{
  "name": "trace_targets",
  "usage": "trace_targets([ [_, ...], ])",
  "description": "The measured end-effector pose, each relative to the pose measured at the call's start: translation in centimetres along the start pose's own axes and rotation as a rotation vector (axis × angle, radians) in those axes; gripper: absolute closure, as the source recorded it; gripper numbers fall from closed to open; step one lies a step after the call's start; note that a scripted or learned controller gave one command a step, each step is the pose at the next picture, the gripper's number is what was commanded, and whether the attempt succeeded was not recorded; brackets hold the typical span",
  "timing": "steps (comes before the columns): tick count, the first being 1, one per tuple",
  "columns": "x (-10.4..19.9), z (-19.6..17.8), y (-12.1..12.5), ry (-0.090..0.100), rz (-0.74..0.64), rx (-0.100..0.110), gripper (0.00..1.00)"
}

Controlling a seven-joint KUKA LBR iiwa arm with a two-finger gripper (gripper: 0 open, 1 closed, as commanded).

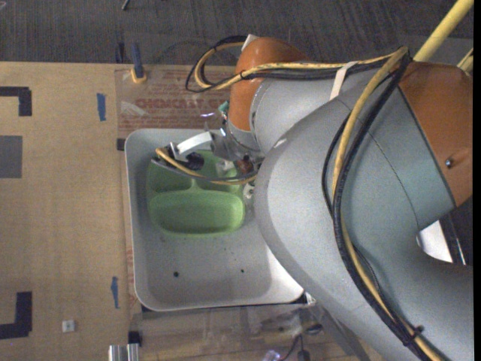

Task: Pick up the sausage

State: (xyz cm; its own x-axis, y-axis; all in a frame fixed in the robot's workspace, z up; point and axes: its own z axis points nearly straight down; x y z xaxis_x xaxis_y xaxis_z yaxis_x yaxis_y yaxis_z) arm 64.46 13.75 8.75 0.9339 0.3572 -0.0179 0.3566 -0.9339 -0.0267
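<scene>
"One camera view, from above and at a slant. What did it show of the gripper?"

"The gripper (234, 164) hung low over the upper right part of the white bin (143, 224). It was at the end of the grey arm (338, 201), which reached in from the right and covered that side of the bench (60, 201). An orange band (259, 59) showed above the wrist."

"How far open was it?"

"I could not tell. The wrist stood in front of its tip, so I could not say if it was open or closed."

"Did it hold or touch anything?"

"I could make out nothing in its grasp. Its tip was just beside the upper right edge of a green thing (197, 210). Whether they touched I could not tell."

"And the sausage?"

"I could not tell where the sausage lay, nor how it looked."

"What else lay in the bin?"

"The green thing lay on the floor in the upper half. It had a darker rounded part toward the top and a paler, thicker part below. Two dark specks (176, 274) dotted the floor nearer the lower edge, well apart."

"And around the bin?"

"Brown bench, with black marks (16, 100) at the far left and strips of blue tape (101, 106) near the bin's left side."
</scene>
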Motion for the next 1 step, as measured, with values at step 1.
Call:
trace_targets([
  [1,0.0,0.02,0.0,0.0,0.0,0.0,0.0],
])
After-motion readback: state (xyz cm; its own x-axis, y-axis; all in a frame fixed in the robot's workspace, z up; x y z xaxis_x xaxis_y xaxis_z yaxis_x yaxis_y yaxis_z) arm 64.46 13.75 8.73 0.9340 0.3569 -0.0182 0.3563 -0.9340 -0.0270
